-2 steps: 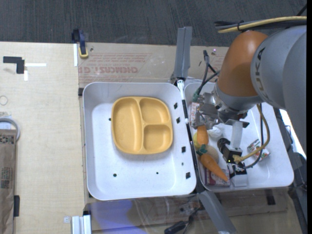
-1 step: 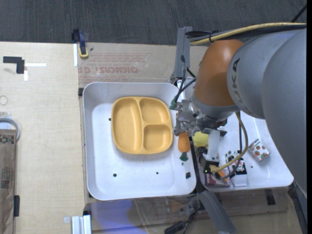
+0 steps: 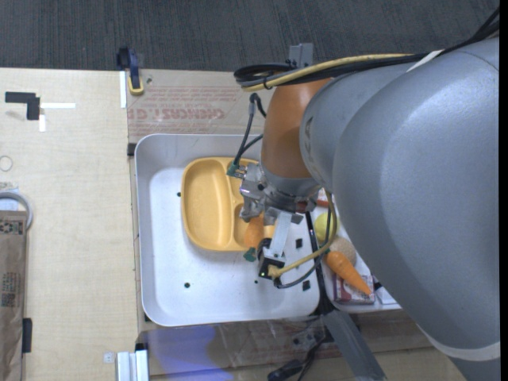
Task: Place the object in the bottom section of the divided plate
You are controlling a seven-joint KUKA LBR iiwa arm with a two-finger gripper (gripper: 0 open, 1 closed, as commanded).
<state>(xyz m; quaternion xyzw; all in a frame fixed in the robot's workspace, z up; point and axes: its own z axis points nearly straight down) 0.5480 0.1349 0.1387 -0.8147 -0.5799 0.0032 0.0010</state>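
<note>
Jaws first: honestly can't tell how they stand, since the wrist and the big grey arm (image 3: 413,181) cover them from above. The gripper (image 3: 254,219) hangs low over the right rim of the yellow divided plate (image 3: 208,205), which sits in the far middle part of the white bin (image 3: 198,292).

A small orange object (image 3: 253,235) peeks out directly under the gripper, right at the plate's near-right edge. Whether it's pinched, resting on the rim or lying just beside the plate, I can't say. The plate's big left section is in plain view, but the arm hides the sections on its right side.

Off to the right, past the bin's wall, a toy carrot (image 3: 349,270) lies tilted on a printed card (image 3: 351,290), with a yellow-green round thing (image 3: 325,225) just beyond it on the far side. A strip of cardboard with red lettering (image 3: 186,105) lies along the bin's far side, and the pale wooden bench (image 3: 63,228) stretches away to the left.
</note>
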